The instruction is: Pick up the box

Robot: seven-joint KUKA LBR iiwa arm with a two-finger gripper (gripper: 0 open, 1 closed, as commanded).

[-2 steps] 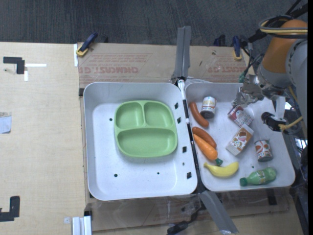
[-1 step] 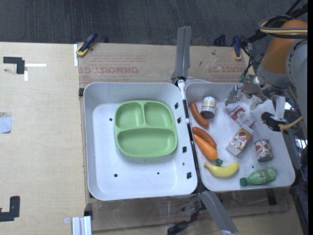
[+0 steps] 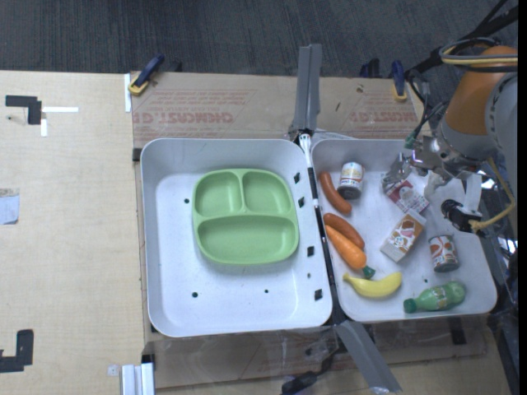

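Note:
The box (image 3: 402, 239) is a small white carton with a red and green print, lying tilted in the middle of the right bin (image 3: 486, 299). My gripper (image 3: 398, 176) hangs over the bin's upper right part, up and slightly right of the box and apart from it. Directly beneath and beside the gripper lies a red and white packet (image 3: 412, 196). The view is too coarse to tell whether the gripper touches that packet.
The right bin also holds a can (image 3: 351, 179), a red sausage (image 3: 334, 193), two carrots (image 3: 346, 241), a banana (image 3: 375, 284), a second can (image 3: 444, 253) and a green bottle (image 3: 435, 297). A green divided plate (image 3: 244, 216) sits in the left bin (image 3: 165, 303).

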